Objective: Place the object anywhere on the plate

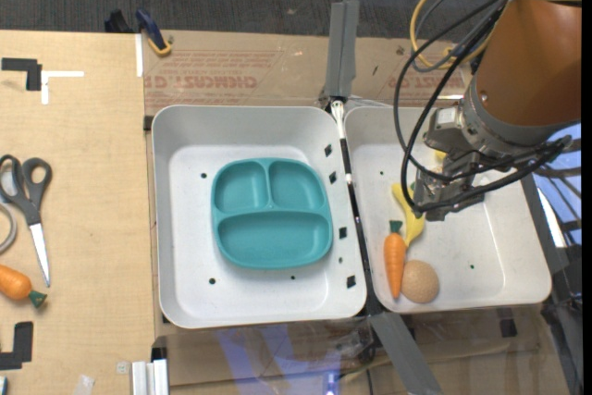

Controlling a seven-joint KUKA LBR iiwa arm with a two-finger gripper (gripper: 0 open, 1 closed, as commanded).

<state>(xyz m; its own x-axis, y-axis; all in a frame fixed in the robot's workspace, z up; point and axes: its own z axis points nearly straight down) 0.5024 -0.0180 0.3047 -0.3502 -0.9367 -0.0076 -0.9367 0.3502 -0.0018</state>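
A teal plate (271,212) with three compartments lies in the left bin (176,227), with nothing on it. In the right bin (499,264) lie a yellow banana (407,216), an orange carrot (395,262) and a beige egg (420,281), close together near the bin's left front. My gripper (433,199) hangs low over the banana's right side, under the orange wrist band (541,51). Its tip partly covers the banana, and I cannot tell whether it touches the fruit.
Scissors (28,199) and a second carrot (15,283) lie on the wooden bench left of the bins. A grey divider bar (342,42) stands behind the bins. Yellow and black cables (444,23) loop from the wrist over the right bin.
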